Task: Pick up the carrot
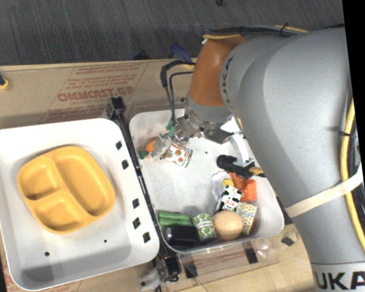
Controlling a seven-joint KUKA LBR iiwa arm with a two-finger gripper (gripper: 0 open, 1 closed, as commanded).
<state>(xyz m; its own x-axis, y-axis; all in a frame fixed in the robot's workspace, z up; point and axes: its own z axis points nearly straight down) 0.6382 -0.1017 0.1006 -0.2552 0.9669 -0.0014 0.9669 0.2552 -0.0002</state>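
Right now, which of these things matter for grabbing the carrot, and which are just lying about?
Part of the job:
carrot, in the right bin
gripper, right beside it

Just lying about:
yellow tray in the left bin
green piece
round tan ball
black-and-white toy

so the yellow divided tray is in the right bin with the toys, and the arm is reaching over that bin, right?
Not quite: the yellow divided tray lies alone in the left bin. The toys are in the right bin, and the arm reaches over that one, as the camera view shows.
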